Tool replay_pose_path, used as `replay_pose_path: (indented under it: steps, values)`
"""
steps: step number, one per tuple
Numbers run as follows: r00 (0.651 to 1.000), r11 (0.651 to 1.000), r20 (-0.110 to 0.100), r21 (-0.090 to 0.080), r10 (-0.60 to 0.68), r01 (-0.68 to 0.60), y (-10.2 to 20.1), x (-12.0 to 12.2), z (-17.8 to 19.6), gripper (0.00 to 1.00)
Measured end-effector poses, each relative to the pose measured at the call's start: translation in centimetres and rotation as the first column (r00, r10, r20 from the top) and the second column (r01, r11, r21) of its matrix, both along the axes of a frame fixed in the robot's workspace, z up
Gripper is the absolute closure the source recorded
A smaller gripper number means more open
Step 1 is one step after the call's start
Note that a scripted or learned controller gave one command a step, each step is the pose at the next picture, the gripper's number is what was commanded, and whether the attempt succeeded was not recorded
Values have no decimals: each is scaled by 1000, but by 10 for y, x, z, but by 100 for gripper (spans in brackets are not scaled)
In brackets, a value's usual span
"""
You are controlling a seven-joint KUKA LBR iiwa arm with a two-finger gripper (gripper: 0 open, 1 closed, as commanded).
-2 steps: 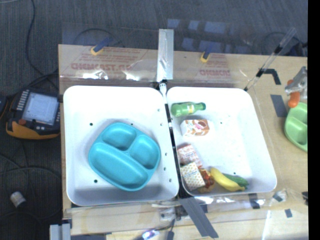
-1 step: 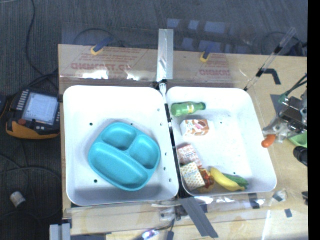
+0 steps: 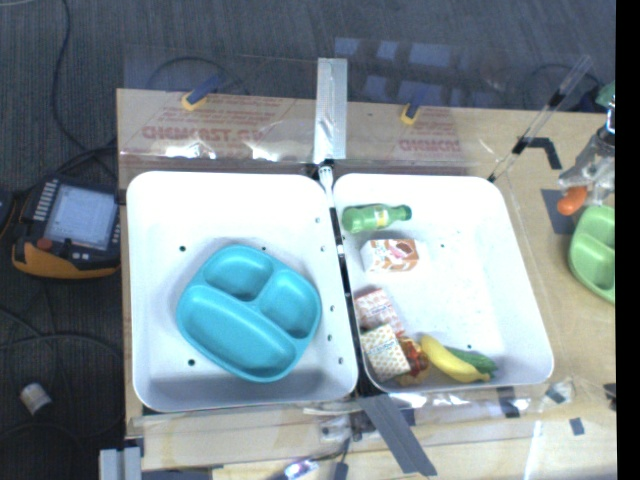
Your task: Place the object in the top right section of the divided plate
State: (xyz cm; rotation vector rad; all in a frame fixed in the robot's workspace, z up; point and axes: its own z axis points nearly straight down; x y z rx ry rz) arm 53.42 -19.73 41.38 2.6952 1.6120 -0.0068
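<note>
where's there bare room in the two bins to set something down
Right white bin: bare floor right of the green bottle and round snack pack, above the yellow banana. Its left edge is crowded with small packets. Left white bin: bare strips around the blue divided plate, widest at the top.

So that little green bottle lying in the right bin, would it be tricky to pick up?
Probably a bit. The green bottle lies on its side and looks round, so a nudge might roll it. It looks like smooth plastic, so it may be slippery and light. It lies near the bin wall, which could crowd a grasp.
</note>
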Motion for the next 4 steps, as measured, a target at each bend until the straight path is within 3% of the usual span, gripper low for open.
replay_pose_path:
  steps: [1,2,3,4]
  values:
    - [999,999,-3,4,-47,47,4,-51,-133,100]
    - [937,937,1,-1,-350,350,-3,-45,20,100]
    - [909,909,-2,-1,-416,416,-22,-51,-62,100]
    - [929,929,-5,4,-369,370,26,-52,-217,100]
